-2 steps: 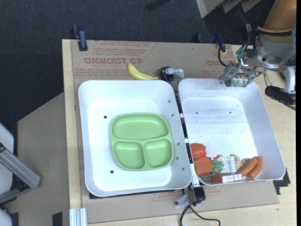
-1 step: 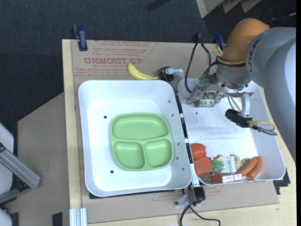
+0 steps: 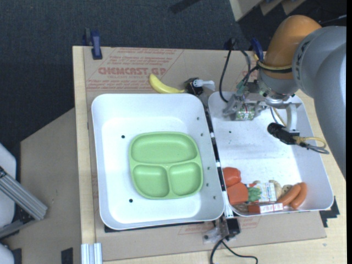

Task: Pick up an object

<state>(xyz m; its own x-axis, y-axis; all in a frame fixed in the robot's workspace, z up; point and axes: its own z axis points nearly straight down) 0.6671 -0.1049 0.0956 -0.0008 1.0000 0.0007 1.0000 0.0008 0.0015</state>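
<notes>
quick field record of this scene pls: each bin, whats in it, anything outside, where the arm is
left bin: shallow white plastic bin, holding a green three-compartment plastic plate
right bin: shallow white plastic bin, small items piled at its near edge
pile includes: red rounded toy piece, long orange-red toy piece
outside bins: yellow banana on the bench behind the left bin
end effector: at the right bin's far end

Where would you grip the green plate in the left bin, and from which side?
Probably the right rim, from straight above: the plate lies flat in the left bin, too wide to span, and its raised edge gives something to pinch. That side lies nearest the gripper.
</notes>
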